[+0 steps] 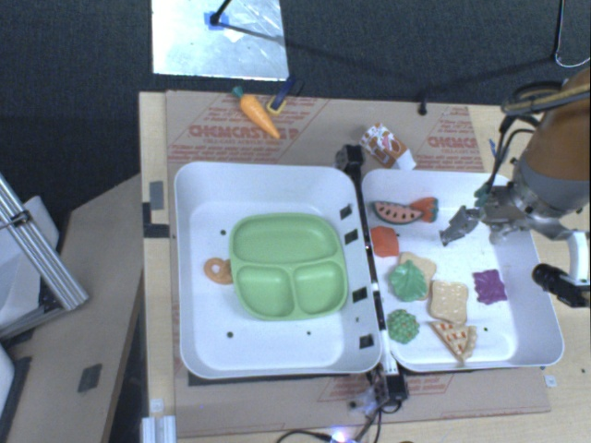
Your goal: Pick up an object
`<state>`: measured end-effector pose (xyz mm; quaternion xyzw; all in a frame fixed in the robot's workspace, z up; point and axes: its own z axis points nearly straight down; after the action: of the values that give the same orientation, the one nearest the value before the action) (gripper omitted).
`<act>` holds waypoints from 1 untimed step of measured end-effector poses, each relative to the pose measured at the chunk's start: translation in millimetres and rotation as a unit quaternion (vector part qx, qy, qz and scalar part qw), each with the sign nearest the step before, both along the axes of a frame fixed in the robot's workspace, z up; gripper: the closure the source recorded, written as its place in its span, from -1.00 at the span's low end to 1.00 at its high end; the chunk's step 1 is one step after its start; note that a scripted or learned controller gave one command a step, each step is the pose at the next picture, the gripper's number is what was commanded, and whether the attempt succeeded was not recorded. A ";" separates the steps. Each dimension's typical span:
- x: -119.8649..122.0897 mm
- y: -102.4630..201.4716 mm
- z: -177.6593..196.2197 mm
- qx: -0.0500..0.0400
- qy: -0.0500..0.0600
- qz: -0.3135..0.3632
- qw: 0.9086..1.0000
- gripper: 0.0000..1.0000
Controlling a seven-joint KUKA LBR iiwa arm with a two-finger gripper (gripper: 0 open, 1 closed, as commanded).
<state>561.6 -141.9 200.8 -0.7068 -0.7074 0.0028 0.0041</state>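
Note:
The right bin (pixel 540 335) holds several toy foods. There is a watermelon slice (pixel 404 211), an orange-red piece (pixel 384 242), a green leaf (pixel 407 281), a toast square (pixel 449 300), a purple piece (pixel 489 286), a green broccoli-like lump (pixel 402 325) and a waffle-like wedge (pixel 456 341). My gripper (pixel 480 228) hangs over the upper right part of this bin. It is above the purple piece and to the right of the watermelon slice. Its fingers (pixel 456 225) are spread open and nothing is between them.
The left bin (pixel 199 192) carries a green divided plate (pixel 287 264) with a small pretzel (pixel 218 270) beside it. Behind the bins, a toy carrot (pixel 259 114) and a small snack packet (pixel 386 146) lie on the cardboard.

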 end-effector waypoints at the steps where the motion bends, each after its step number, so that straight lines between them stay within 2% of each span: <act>1: 2.7 0.2 5.4 -0.001 -0.005 0.001 1.000 -1.00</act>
<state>564.3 -141.8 206.2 -0.7060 -0.7082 -0.0004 -0.0003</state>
